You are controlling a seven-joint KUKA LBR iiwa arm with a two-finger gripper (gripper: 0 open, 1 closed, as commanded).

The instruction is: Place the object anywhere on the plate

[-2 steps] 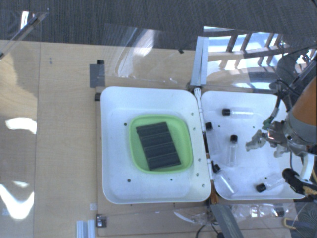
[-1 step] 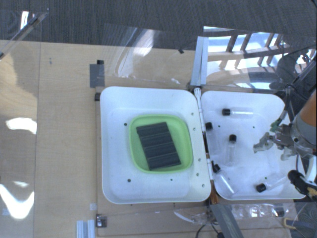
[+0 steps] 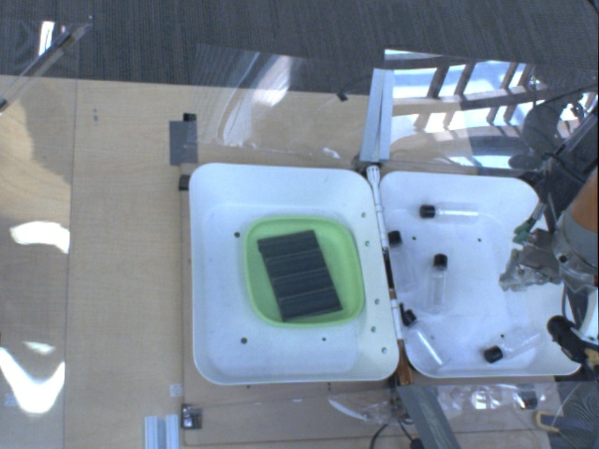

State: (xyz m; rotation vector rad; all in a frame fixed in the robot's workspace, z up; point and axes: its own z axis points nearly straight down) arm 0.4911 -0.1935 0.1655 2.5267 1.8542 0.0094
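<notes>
Stretching across the view is a pale wooden desk [image 3: 103, 251], catching bright window reflections, with dark grey ribbed flooring [image 3: 234, 12] running behind it. 2 shallow white bins are sitting side by side on it. The left bin [image 3: 215, 344] is holding a green plate [image 3: 348, 269], and a dark grey ridged block [image 3: 299, 275] is already lying on that plate, turned slightly askew. The right bin [image 3: 468, 190] is holding several clear vials with black caps [image 3: 432, 279], lying scattered and well apart; their glassy bodies are blending into the white floor and are hard to count. At the right edge the arm [image 3: 573, 223] is reaching over that bin, partly cut off. The pincer [image 3: 526, 267] is hanging above the bin's right side, and whether its fingers are apart or together is something I cannot tell.
</notes>
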